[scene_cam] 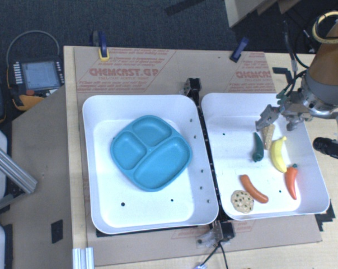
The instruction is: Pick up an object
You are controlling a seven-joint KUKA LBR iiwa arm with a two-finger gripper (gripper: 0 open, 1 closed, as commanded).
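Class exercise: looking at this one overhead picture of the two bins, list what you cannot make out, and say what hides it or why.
- Gripper: finger spacing too small and blurred in the camera view to tell open from shut.
- Beige item: upper end hidden under the gripper; too small to identify.
- Arm: cut off by the right edge.
- Cookie: surface detail too small.

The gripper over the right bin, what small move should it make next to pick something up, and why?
Probably a short descent, straight down. The gripper hangs at the top of the right bin with nothing between its fingers, right above the beige piece, with the banana and the dark green piece just below it. Those are the nearest things to grasp.
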